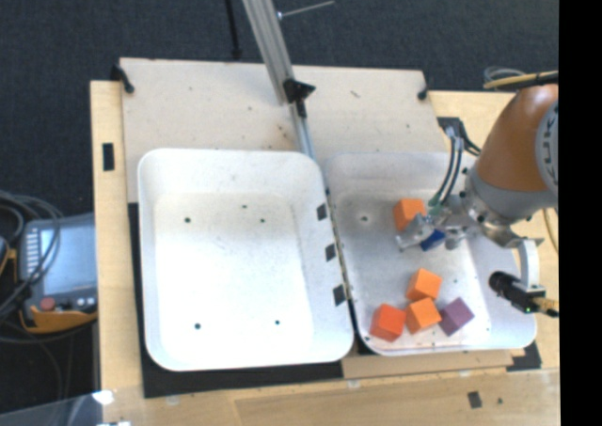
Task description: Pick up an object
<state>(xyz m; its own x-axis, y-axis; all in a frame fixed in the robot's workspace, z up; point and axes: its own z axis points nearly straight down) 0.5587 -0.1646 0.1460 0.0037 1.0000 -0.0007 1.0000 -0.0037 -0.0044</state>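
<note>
Closest to the lens is my own arm, its orange band rising over the right bin's far corner. Below it my gripper is down near the bin floor, and I cannot tell whether it is open or closed from this angle.

Just beside the gripper, on its far side, is an orange block. It looks like it is touching the gripper or very nearly so. A small blue piece shows right under the tool, and I cannot say that I hold it.

I judge the block to be light, stiff foam or wood with matte, flat faces that won't slip or crush. I would take it across two opposite flat sides, not corner to corner.

Nearer the front wall of the same bin lie another orange cube, a second one just below it, a rounder orange lump and a purple cube, all bunched close together.

Beyond the divide, the left bin shows a bare white floor with a few dark specks
</note>
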